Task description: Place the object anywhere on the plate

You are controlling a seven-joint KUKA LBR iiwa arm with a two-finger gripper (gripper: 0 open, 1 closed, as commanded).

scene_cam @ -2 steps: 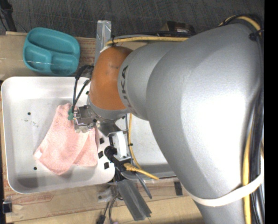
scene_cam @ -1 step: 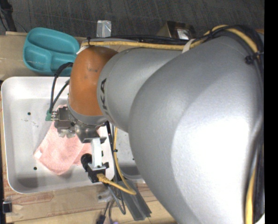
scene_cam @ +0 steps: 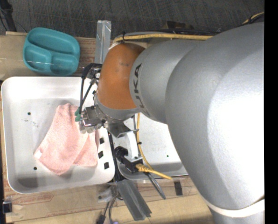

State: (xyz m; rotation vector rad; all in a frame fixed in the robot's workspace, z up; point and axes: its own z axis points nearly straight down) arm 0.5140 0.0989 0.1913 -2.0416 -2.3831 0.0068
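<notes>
Inside left bin (scene_cam: 10,125), pink cloth (scene_cam: 66,141): soft, light, floppy. You pinch bunched fold near upper edge. Gripper (scene_cam: 85,120) state: cannot tell.

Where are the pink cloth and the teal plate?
pink cloth (scene_cam: 66,139), camera view, middle of the cloth
teal plate (scene_cam: 51,51), camera view, divider ridge between its compartments

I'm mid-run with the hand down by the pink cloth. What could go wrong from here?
1. The hand sits at the right edge of the crumpled pink cloth, so a grasp may catch only a fold and slip.
2. The teal divided plastic plate lies outside the left white bin, beyond its far wall; dangling cloth may snag there.
</notes>
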